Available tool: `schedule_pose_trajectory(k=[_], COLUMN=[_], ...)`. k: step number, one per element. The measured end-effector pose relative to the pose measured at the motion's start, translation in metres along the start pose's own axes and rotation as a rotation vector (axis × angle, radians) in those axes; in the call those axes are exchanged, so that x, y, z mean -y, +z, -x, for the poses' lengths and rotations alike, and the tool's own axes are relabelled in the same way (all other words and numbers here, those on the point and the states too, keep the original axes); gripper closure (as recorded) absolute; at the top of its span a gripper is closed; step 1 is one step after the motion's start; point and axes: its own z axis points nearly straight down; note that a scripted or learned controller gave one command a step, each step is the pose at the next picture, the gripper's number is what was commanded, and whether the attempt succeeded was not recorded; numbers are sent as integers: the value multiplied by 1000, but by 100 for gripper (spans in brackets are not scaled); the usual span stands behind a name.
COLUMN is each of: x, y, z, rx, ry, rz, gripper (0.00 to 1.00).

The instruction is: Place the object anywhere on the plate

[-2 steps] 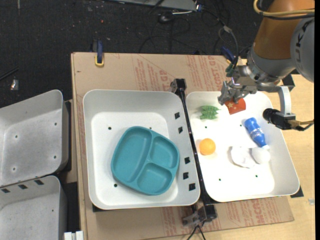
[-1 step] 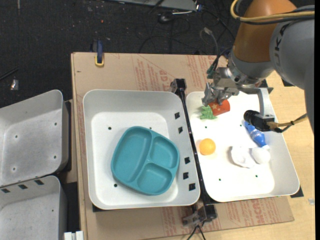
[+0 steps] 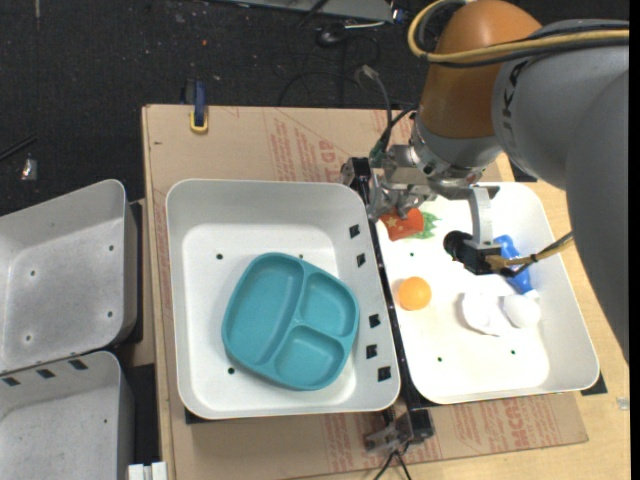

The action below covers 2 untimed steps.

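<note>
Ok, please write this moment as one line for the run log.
gripper: over red object, right bin | grasp: cannot tell | plate: left bin, nothing on it | orange ball: right bin

Teal plate in left bin

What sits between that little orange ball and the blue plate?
In the camera view, the orange ball lies in the right bin and the blue plate in the left bin. Between them are white bin floor and the two bins' adjoining walls.

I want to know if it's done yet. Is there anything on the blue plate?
No, it is bare. The blue plate in the left bin shows three bare compartments. The orange ball lies in the right bin.
</note>
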Motion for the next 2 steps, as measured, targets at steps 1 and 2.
schedule_pose_trajectory(k=[1,2], x=[-13,-6], y=[2,-4], z=[-47,-81], rx=[0,1], ry=[0,1], rz=[4,3], gripper=[100,100])
